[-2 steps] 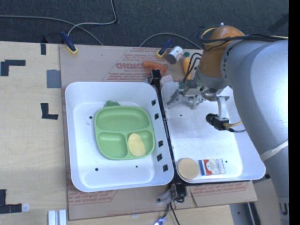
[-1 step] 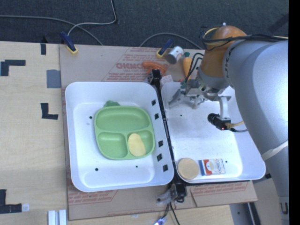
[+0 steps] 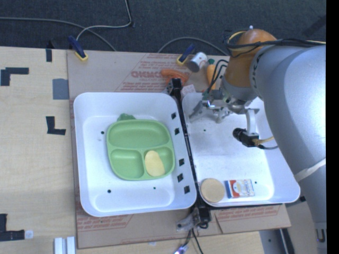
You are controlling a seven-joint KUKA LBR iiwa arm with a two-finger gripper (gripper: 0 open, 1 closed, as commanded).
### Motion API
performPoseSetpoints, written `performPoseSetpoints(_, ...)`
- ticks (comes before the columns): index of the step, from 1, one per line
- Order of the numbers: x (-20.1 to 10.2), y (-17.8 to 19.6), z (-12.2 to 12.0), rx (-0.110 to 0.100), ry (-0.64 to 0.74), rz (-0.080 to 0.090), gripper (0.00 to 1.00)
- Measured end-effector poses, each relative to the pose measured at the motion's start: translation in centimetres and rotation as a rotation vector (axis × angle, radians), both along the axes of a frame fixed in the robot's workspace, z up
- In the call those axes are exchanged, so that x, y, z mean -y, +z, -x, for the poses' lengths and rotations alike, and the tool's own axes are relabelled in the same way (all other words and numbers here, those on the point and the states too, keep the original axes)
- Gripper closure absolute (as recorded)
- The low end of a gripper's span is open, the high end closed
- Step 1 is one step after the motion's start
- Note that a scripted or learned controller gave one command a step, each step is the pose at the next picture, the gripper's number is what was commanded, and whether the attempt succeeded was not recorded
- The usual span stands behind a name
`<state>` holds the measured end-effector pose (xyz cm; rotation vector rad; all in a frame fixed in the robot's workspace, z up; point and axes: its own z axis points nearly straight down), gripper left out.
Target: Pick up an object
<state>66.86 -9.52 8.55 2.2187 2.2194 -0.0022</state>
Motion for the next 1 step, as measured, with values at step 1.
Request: performPoseSetpoints(1, 0.15, 0.0, -0.01, 0.0, 0.001, -0.001, 0.0)
